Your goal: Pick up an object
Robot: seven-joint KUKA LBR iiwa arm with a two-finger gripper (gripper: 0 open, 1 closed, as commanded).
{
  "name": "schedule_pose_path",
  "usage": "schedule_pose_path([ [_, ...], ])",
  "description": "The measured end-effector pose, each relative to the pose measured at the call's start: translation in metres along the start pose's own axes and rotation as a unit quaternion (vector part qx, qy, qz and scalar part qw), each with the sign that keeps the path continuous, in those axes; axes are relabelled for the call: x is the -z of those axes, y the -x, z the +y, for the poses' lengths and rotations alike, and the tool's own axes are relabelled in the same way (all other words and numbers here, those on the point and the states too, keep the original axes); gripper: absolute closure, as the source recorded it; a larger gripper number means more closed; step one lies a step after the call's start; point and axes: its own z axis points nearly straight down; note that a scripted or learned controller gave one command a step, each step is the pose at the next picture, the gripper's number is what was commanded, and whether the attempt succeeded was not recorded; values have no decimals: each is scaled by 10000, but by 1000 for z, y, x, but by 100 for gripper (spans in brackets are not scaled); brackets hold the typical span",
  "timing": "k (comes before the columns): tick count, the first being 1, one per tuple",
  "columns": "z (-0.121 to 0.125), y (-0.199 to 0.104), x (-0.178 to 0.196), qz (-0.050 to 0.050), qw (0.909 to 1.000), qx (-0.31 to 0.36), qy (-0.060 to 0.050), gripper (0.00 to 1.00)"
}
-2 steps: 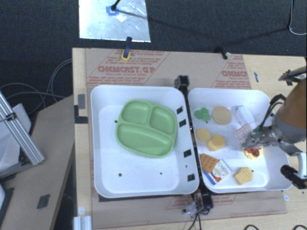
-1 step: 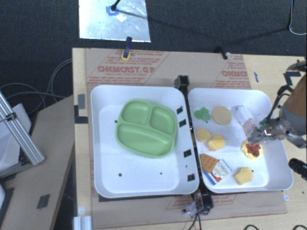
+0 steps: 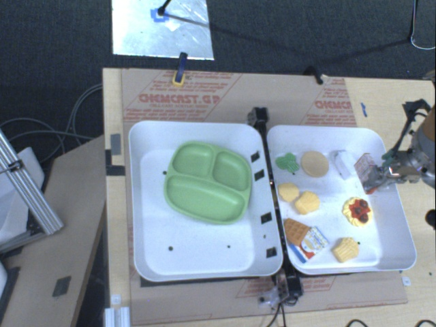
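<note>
White-binned toys are lying within reach as your gripper (image 3: 373,176) is hovering at the right bin (image 3: 398,213) edge; you cannot tell its grip.

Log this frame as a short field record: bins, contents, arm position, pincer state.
left bin: holds a green divided plate
right bin: holds small food toys, among them a green leafy piece, a tan round piece, a pizza-like piece and a waffle-like piece
arm: reaches in from the right
pincer: over the right bin's right side
pincer state: cannot tell
object lifted: none visible
</note>
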Motion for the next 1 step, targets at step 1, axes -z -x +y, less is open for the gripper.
schedule_pose_path([
  [1,1,0,12,7,10000,-6,-21,100],
])
